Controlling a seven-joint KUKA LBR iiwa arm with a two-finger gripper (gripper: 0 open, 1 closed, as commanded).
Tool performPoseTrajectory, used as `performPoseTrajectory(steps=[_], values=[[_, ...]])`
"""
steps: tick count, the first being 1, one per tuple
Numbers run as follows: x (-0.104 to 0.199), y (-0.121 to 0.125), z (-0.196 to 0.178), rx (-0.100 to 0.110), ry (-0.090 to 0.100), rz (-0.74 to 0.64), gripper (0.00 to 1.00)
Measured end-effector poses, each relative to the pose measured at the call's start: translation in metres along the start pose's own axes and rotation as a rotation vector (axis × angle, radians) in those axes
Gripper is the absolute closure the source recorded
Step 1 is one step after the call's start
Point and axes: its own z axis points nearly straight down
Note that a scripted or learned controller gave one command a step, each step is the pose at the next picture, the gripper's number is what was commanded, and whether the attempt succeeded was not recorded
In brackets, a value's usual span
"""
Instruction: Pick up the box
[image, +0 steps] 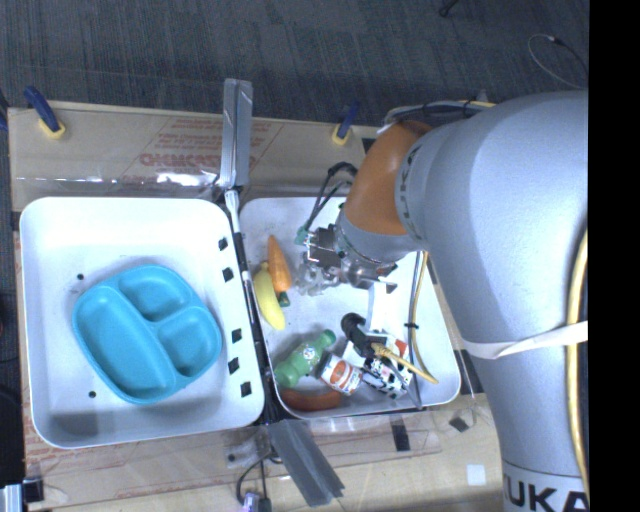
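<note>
On arm (520, 300) base: "UKA" lettering (545, 492).

A robotics lab: a KUKA arm (500, 230) reaches over a clamped cardboard-topped desk (120, 140) bearing two white bins (40, 330) on carpet.

We look down from a single fixed camera set above the bench, tilted at a slant rather than straight overhead — the far edge of the bench sits toward the top of the frame, with dark floor beyond it. From here we take in both white bins at once: the left bin (40, 300) fills the left half, the right bin (440, 345) sits just right of centre. The grey arm (500, 250) enters from the right and looms large — it is much nearer the lens than the bins, hiding the right bin's far right side.
</note>
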Motion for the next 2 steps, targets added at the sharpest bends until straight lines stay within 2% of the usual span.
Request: performPoseTrajectory(steps=[1, 2], values=[[0.000, 0.000, -0.009, 0.002, 0.000, -0.002, 1.00], [-0.061, 0.033, 0.017, -0.010, 0.001, 0.192, 1.00]])
